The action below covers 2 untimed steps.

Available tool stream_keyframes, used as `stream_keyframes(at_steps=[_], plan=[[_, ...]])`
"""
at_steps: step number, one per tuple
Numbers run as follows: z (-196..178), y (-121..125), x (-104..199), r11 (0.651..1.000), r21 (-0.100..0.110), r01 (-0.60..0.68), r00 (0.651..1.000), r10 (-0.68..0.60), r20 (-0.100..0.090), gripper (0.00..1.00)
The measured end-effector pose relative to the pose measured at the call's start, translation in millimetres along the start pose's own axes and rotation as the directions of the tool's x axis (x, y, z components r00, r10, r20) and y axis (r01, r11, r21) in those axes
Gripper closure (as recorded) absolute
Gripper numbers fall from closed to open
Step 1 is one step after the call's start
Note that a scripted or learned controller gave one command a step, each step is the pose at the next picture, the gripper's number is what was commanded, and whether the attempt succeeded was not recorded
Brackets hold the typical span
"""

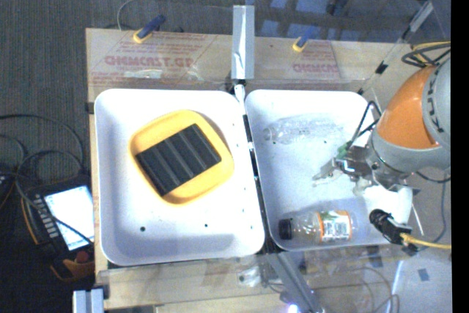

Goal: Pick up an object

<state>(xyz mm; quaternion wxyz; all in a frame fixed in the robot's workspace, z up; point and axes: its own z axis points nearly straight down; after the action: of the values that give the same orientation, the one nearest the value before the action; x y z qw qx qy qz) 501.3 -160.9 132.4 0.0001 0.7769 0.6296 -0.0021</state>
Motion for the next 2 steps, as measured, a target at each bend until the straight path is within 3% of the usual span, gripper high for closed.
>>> stream_keyframes(at_steps=[1,2], plan=[[41,25,24,0.99,-0.01,0.144,0.99,-0.144,0.003,0.0],[-6,73,-27,1.0,-0.001,-0.01,1.0,0.01,0.001,0.0]])
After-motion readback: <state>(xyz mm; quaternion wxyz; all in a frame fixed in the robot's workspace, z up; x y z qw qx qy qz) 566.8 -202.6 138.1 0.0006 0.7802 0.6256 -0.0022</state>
